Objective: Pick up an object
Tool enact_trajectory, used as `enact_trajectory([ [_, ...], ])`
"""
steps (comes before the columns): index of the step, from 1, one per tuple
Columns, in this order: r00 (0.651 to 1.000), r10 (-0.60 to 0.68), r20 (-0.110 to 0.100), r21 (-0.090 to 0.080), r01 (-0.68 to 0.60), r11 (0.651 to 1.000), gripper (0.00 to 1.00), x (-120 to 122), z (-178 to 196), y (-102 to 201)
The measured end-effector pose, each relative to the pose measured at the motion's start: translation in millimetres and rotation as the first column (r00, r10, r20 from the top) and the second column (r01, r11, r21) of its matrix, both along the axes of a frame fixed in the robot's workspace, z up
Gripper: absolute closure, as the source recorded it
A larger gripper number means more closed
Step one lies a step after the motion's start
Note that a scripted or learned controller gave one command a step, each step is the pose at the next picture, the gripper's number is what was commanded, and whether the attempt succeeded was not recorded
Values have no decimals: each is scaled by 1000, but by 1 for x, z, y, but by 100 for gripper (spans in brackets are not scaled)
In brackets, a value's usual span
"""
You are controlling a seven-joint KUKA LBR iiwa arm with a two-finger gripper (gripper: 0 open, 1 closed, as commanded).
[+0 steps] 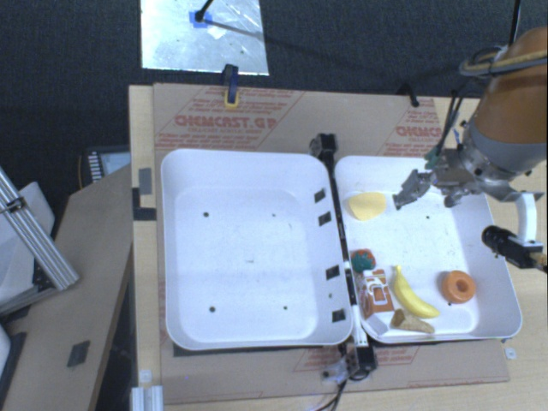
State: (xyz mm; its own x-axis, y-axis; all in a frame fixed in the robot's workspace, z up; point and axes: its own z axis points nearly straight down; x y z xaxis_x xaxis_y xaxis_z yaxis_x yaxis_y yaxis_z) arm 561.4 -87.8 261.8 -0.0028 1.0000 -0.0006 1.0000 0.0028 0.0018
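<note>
The right bin point(492, 229) holds several small things. A pale yellow wedge point(366, 205) lies at its far left. A banana point(413, 294), an orange ring point(459, 286), a red and green piece point(363, 260), an orange and white box point(377, 294) and a tan cone point(411, 321) sit along the near side. My gripper point(431, 194) hangs above the far part of this bin, just right of the yellow wedge. It is open, with nothing between its spread fingers.
The left bin point(184, 178) stands beside it, split off by a black hinge strip point(338, 238). A black arm part point(512, 245) juts over the right bin's right rim. Cardboard point(282, 114) underlies both bins.
</note>
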Motion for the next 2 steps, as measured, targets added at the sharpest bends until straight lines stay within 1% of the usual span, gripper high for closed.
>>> enact_trajectory([
  [1, 1000, 2, 9, -1, -2, 1000, 0, -28, -157, 1],
  [2, 1000, 7, 4, 4, -7, 1000, 0, -75, -73, 65],
])
